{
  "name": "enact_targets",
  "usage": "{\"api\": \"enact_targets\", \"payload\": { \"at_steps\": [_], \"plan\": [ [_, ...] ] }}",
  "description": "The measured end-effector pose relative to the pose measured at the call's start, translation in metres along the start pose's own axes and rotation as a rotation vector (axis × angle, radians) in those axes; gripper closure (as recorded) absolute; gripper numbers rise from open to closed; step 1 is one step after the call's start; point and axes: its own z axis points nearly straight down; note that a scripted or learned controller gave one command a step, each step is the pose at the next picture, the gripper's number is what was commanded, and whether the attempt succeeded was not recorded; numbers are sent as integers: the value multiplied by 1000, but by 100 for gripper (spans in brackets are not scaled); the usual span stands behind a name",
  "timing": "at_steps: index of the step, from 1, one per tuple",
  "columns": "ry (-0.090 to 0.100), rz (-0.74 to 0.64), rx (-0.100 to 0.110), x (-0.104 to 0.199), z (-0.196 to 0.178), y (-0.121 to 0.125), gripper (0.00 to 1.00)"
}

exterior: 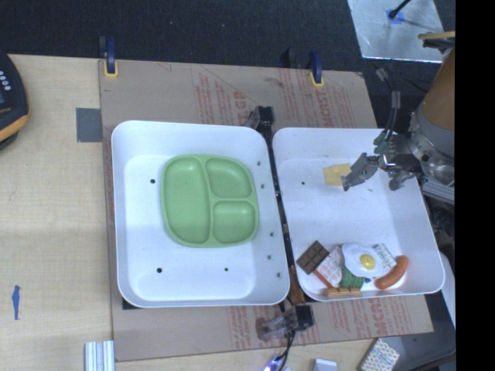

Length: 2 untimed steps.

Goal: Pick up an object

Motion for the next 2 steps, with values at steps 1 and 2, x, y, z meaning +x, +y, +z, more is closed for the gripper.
{"api": "enact_targets", "payload": {
  "at_steps": [1, 2],
  "plan": [
    [-3, -4, 1, -19, 121, 86, 0],
    [-2, -1, 1, -51, 186, 126, 0]
  ]
}}
